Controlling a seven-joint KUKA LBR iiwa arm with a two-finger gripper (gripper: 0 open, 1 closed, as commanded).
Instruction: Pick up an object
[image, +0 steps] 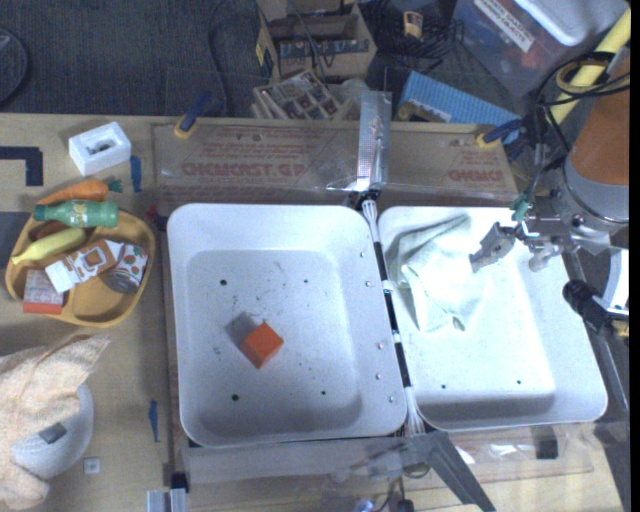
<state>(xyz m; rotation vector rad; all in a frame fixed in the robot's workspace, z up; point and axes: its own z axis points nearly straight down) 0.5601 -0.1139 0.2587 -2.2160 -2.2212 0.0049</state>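
An orange cube (263, 345) lies in the left bin (200, 240), a little left of its middle, with a dark grey shadow beside it. A crumpled pale cloth (438, 277) lies in the back left part of the right bin (560, 390). My gripper (513, 252) hangs over the right bin at the cloth's right edge. It is open, its two grey fingers (487, 248) are spread, and nothing is between them. The arm's orange band (605, 140) shows above it at the right edge.
A yellow bowl (112, 310) of toy food stands left of the bins. Near it are a white box (100, 148) and, at the lower left, a beige cloth (45, 385). A clear plastic wall (300, 160) runs behind both bins.
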